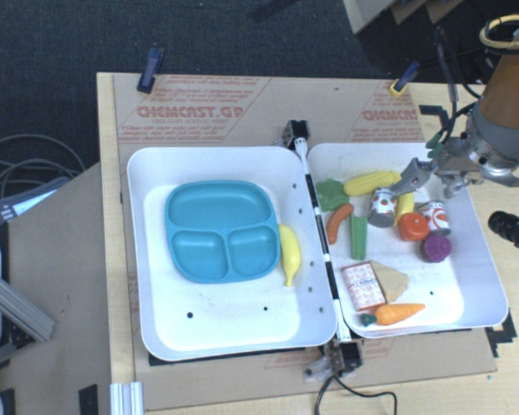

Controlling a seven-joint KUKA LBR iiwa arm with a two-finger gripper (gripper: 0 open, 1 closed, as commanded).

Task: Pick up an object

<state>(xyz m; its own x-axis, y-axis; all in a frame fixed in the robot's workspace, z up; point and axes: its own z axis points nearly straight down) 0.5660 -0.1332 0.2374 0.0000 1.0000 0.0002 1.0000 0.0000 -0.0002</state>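
Red print reading "CHEMCAST GP" appears on the brown protective sheet (199,102) covering the desk, behind the left bin, and repeats partly behind the right bin. The finer print beside it is illegible.

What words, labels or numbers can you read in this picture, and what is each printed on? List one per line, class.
"CHEMCAST G.P" in red, on the brown board under the bins, upper left.
The same red print repeats on the board's upper right, partly hidden and too blurred to read fully.
Red and white packet in the right bin: print too small to read.
Small can beside the gripper: label too blurred to read.
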